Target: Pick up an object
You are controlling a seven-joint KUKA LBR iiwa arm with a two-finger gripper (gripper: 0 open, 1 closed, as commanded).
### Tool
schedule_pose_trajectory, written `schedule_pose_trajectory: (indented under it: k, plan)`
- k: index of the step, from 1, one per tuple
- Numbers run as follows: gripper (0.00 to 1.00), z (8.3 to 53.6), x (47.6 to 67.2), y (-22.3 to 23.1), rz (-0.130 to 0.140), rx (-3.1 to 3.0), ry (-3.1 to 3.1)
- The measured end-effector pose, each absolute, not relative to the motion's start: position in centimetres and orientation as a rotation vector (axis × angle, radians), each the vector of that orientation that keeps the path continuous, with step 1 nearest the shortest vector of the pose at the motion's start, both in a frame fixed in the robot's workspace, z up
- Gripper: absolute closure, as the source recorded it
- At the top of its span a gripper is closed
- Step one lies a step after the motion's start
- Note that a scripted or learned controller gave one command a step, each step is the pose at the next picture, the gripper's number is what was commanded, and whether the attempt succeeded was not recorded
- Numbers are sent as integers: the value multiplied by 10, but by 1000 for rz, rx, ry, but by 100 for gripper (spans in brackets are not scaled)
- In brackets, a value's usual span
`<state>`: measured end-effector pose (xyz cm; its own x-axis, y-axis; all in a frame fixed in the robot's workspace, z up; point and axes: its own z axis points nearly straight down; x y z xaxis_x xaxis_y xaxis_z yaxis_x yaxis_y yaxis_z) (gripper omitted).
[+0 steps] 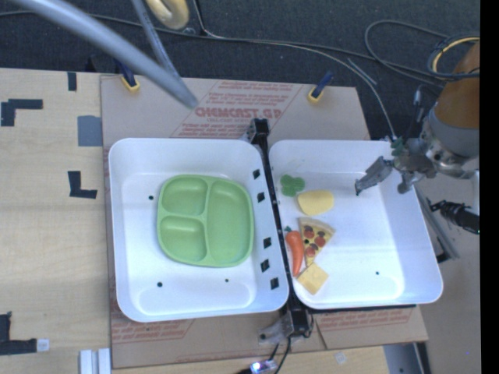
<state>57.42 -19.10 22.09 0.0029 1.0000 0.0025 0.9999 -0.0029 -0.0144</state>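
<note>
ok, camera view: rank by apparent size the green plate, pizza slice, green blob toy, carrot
1. Green divided plastic plate, largest.
2. Toy pizza slice and orange toy carrot: too alike to rank.
3. Small green blob toy, smallest.

Even, bright overhead light washes both white bins [125,209], their glossy floors near overexposed. Shadows stay soft and faint. A grey bar [93,33] crossing the upper left is blurred, out of focus.

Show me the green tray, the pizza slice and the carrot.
green tray [206,220], camera view, centre divider
pizza slice [316,235], camera view, topping area
carrot [295,252], camera view, mid-body
</note>
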Motion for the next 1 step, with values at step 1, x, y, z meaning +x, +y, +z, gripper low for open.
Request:
schedule_pose_trajectory:
  k: [1]
  plan:
    - [0,229,577,-191,2,-2220,-2222]
